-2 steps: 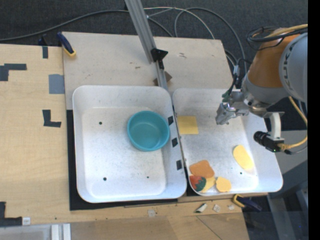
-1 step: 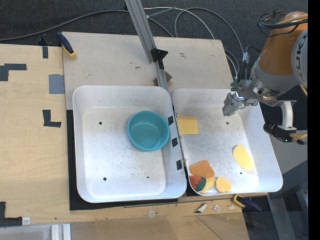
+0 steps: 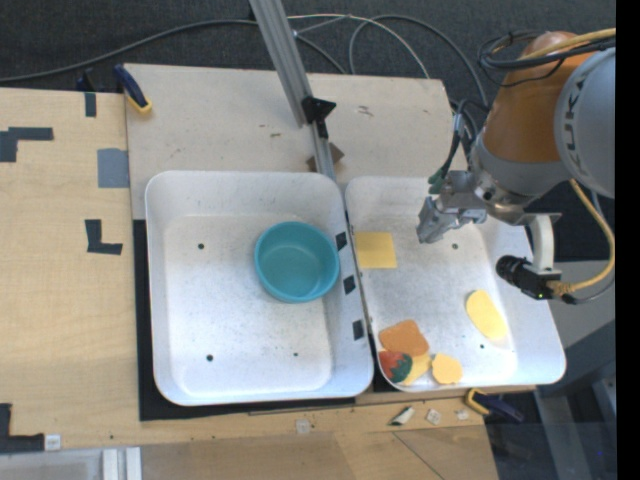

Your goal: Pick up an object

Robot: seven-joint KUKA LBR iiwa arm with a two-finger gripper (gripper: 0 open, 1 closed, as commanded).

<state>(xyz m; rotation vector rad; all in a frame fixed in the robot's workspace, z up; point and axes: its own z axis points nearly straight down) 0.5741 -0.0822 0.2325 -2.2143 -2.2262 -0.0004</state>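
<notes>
The gripper [image 3: 432, 230], grip unreadable and nothing visibly held, may skid off the flat yellow square [image 3: 376, 250].

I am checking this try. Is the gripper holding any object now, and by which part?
Nothing is held. The gripper hangs over the right bin, beside the yellow square, with no object between its fingers.

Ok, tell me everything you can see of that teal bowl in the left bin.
The teal bowl is round, smooth and plastic-looking, standing upright with its mouth up and nothing visible inside. It sits on the floor of the left bin, toward that bin's right side, apart from the walls. Nothing touches it; the gripper is over the right bin.
</notes>
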